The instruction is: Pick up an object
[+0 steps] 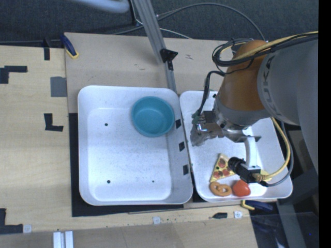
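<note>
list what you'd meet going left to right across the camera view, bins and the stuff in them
left bin → blue bowl → claw → pizza slice → tomato. The right bin spans the last three; the small round piece by the tomato overlaps the pizza slice's span, so it is left out.

The left bin (pixel 98 154) lies mostly open, with only a blue bowl (pixel 153 116) near its back right corner. The right bin (pixel 276 187) is crowded: the arm (pixel 243 87) covers its middle, and a pizza slice (pixel 221 168), pretzel (pixel 221 189) and tomato (pixel 241 188) fill its front.
</note>
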{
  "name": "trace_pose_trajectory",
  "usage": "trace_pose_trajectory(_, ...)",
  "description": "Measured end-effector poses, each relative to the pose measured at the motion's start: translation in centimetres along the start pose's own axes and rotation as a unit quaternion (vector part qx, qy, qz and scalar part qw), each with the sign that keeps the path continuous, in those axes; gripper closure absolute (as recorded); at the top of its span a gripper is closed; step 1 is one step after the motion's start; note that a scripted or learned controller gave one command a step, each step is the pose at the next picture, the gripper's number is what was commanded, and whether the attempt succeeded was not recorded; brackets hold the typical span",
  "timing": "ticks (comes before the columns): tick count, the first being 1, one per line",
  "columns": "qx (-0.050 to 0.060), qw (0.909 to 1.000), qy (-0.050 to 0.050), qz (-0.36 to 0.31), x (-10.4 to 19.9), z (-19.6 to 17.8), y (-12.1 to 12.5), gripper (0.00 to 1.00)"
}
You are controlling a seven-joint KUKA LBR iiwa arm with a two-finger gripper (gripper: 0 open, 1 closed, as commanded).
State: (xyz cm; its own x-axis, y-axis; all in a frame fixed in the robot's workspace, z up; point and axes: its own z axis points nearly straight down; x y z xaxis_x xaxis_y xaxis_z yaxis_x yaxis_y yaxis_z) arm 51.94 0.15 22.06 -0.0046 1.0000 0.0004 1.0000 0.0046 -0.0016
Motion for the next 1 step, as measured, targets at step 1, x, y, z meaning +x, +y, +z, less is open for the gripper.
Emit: trace_pose_trajectory(1, -0.001, 1.0000, 0.000, 0.000, 4.97, -1.20, 1.10, 1.00)
